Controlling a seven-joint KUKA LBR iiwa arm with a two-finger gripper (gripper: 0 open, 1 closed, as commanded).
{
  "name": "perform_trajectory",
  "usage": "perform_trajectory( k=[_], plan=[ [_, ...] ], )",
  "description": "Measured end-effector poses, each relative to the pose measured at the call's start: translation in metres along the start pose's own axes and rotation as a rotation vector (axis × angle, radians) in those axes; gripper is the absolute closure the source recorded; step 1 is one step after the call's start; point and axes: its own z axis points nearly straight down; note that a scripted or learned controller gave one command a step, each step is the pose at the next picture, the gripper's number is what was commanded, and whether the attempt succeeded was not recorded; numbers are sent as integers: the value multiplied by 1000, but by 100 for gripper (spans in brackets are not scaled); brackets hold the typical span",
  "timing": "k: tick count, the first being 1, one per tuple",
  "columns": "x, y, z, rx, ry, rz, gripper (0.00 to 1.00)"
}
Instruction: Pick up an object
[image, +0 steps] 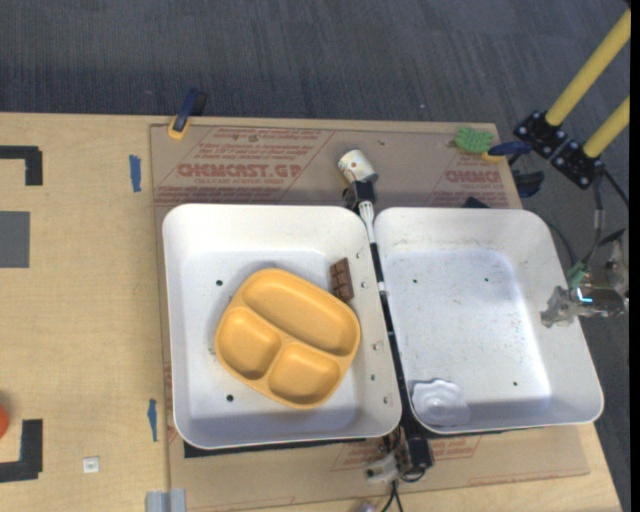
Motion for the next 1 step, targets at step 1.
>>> perform_trajectory(
  k=[1],
  plan=[
    [8, 47, -14, -3, 0, -572, 100]
  ],
)
